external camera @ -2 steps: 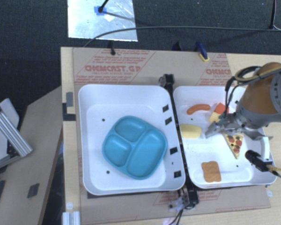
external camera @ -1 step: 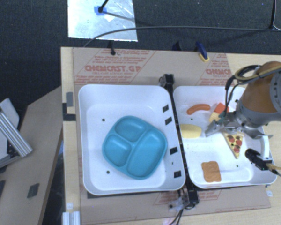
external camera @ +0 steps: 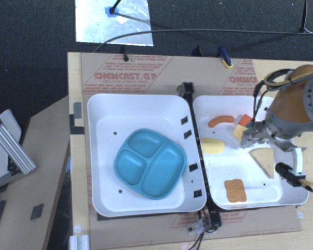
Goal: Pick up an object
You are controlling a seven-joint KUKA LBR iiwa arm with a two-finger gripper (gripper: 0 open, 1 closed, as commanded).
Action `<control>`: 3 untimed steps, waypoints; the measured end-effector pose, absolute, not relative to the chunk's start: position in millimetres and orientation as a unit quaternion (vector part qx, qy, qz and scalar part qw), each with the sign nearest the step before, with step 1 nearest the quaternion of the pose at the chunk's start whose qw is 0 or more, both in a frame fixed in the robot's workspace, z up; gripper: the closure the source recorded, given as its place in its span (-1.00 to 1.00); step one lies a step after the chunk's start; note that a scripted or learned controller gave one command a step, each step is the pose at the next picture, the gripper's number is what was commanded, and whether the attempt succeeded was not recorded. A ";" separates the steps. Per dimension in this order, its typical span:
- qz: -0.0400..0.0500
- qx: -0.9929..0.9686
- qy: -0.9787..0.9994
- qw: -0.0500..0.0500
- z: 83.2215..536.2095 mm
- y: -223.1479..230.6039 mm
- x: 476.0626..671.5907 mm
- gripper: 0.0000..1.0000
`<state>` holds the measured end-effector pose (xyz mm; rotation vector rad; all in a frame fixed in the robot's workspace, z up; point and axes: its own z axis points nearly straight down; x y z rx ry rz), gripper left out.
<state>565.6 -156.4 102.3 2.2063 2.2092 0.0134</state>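
A blue three-compartment plastic plate (external camera: 150, 163) lay in the left white bin (external camera: 101, 139). In the right white bin (external camera: 219, 194) were a pale yellow oblong piece (external camera: 212, 146), a red sausage-shaped toy (external camera: 220, 121) and a brown ridged cracker (external camera: 235, 190). The gripper (external camera: 252, 138) hung low beside a small yellow block (external camera: 239, 132), probably its target; whether it held anything could not be told. A good grasp needed centring over the block, clear of the orange piece (external camera: 245, 120).

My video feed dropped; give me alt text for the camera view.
The gripper is low in the right bin among a hot dog, yellow piece, tan wedge and waffle. A blue divided plate sits in the left bin.
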 end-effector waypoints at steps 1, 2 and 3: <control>0.001 0.706 0.708 0.002 146.1 -156.8 563.6 1.00; 0.002 0.705 0.709 0.004 210.7 -154.8 567.3 1.00; 0.002 0.705 0.709 0.003 265.2 -155.1 568.9 1.00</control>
